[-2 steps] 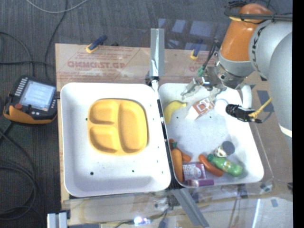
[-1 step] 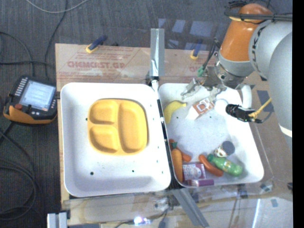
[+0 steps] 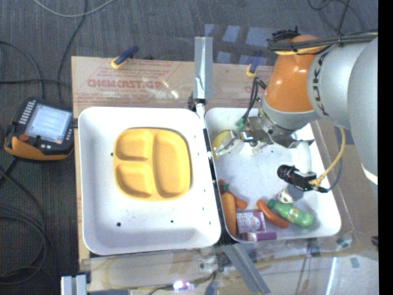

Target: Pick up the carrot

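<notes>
The grey arm (image 3: 344,85) sweeps in from the right, its orange band (image 3: 293,78) sitting over the top of the right bin (image 3: 328,223). On the counter (image 3: 141,82) the left bin (image 3: 98,226) holds a yellow divided tray (image 3: 152,163), lying flat near the middle. Over to the right bin: the hand (image 3: 261,137) hangs above its upper part, near a yellowish item (image 3: 222,140) by the top-left corner, and whether it is clenched or released, I cannot tell from up here. The carrot (image 3: 228,209) lies along that bin's left wall, lower half, green end pointing up, nothing gripping it. Just beside it sits a small purple and white packet (image 3: 252,223). Right of that, a green bottle (image 3: 291,214) lies on its side, with a second orange piece (image 3: 270,212) touching it. Far left, off the counter, rests a handheld pendant (image 3: 42,131).
</notes>
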`<state>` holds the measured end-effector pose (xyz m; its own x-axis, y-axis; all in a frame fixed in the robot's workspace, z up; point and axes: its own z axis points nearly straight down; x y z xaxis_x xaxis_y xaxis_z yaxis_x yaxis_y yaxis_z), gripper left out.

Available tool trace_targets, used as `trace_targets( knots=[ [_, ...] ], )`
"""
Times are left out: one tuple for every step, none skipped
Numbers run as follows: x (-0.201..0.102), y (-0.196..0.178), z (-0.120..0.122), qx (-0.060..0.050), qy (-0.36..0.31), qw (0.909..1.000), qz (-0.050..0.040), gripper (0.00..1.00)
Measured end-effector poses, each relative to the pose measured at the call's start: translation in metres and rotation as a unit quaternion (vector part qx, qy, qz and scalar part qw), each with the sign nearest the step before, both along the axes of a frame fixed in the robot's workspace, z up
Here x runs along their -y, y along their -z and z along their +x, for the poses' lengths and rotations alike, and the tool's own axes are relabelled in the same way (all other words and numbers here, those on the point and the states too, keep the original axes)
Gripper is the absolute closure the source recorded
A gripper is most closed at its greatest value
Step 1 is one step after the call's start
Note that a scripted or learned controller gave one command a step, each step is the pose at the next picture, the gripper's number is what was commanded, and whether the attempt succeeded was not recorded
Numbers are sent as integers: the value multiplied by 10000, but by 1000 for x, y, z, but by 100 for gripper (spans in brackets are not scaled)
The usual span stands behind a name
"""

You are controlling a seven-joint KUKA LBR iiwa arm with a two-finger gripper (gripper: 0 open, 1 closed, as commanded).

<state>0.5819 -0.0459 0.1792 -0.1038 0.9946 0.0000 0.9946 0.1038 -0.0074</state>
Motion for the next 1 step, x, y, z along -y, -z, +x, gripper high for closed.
trace_targets(
  knots=[
    [-100, 19, -14, 8, -857, 9963, -39, 0]
  ],
)
